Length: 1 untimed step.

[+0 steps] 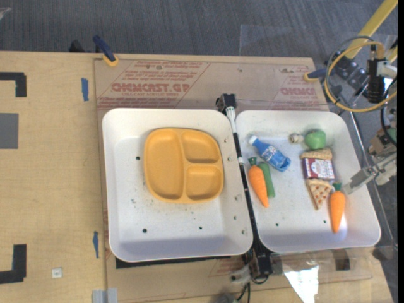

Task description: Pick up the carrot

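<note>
Orange carrot (337, 210) lies loose near the right bin (297, 242) front-right corner, just by a pizza slice (319, 193), w/ gripper (353, 180) at that edge, prob. lining up, grip state can't tell.

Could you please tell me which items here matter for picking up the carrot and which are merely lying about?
Job: left carrot; right carrot; gripper.
Lying about: yellow divided plate; blue bottle; green ball; pizza slice; snack packet.
</note>
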Available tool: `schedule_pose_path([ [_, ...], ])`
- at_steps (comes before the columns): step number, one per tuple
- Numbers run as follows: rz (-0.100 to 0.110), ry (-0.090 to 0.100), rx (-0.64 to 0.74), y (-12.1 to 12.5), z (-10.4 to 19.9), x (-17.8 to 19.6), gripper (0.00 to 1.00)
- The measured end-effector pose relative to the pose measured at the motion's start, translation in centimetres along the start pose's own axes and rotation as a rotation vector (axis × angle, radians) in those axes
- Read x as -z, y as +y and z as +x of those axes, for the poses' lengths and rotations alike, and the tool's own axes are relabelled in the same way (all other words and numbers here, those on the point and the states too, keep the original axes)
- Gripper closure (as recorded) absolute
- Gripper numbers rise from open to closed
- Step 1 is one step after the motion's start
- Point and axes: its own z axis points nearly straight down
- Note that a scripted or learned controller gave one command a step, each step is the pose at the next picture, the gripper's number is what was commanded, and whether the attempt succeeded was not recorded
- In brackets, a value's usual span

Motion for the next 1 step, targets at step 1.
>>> schedule_pose_path([
  [1,0.017,0.01,-0.054,-5.56,1.53,6.63,0.0],
])
